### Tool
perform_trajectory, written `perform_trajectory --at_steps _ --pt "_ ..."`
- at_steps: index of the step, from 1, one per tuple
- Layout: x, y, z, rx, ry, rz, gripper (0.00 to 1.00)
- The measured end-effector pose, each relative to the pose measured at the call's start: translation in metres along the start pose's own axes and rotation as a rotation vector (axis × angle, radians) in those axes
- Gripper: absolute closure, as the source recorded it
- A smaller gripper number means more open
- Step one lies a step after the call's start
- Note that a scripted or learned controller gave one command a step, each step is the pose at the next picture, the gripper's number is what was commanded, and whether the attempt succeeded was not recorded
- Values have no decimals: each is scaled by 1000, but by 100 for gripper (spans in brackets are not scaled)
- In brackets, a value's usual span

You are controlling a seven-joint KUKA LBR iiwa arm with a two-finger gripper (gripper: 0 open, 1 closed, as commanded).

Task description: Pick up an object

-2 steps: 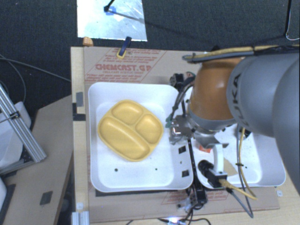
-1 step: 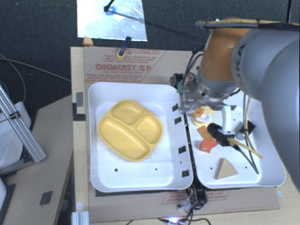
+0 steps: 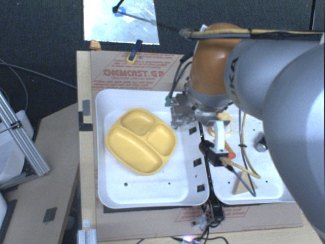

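Left bin [image 3: 152,187]: yellow three-part plate [image 3: 141,141] lies flat, centre-left of frame | gripper [image 3: 181,117]: just beside the plate's upper-right edge, near the bins' shared rim; open or closed cannot be told | right bin [image 3: 269,184]: crossed wooden sticks [image 3: 245,179], lower right.
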State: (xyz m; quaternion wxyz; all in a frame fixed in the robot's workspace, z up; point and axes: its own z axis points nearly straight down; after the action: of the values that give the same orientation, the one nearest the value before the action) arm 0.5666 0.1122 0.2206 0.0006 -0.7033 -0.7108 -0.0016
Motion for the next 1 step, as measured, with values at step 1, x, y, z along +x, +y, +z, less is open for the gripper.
perform_trajectory --at_steps 1 --pt "-36 11 38 3 -4 12 100"
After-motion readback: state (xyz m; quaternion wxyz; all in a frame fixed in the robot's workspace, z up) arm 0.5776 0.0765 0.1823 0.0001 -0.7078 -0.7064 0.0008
